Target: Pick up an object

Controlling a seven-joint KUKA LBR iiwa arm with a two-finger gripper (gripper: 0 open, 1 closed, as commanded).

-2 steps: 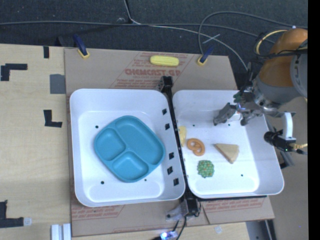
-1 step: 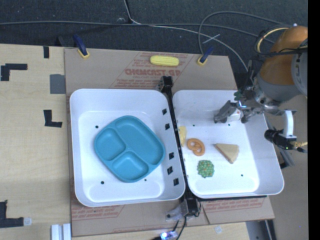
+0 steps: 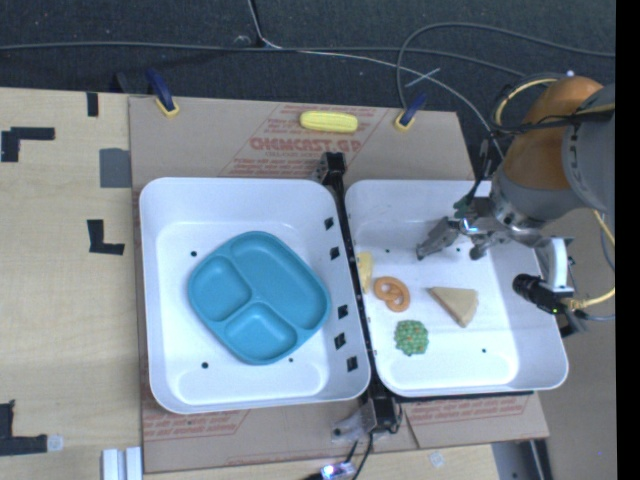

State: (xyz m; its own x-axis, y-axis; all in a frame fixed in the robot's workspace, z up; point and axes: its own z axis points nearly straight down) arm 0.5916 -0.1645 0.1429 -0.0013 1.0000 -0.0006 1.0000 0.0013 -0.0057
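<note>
The approach step is judged to be in hand: nothing is gripped yet. The gripper (image 3: 455, 238) is seen over the upper part of the right bin (image 3: 530, 368), its two fingers spread apart with nothing between them. Three likely targets lie in that bin, below and to the left of the gripper: a pretzel (image 3: 391, 293) near the bin's left wall, a cheese wedge (image 3: 456, 304) just to its right, and a green broccoli piece (image 3: 411, 337) nearer the front. A small yellow piece (image 3: 365, 266) rests against the left wall. The wedge is the nearest to the gripper, though the two are apart. In the left bin (image 3: 170, 368) a blue tray (image 3: 258, 296) is set. A yellow banana (image 3: 328, 121) lies on the cardboard behind the bins.

For the next move, one target must be chosen, the open fingers centred over it and lowered so that it is straddled, and only then closed.
</note>
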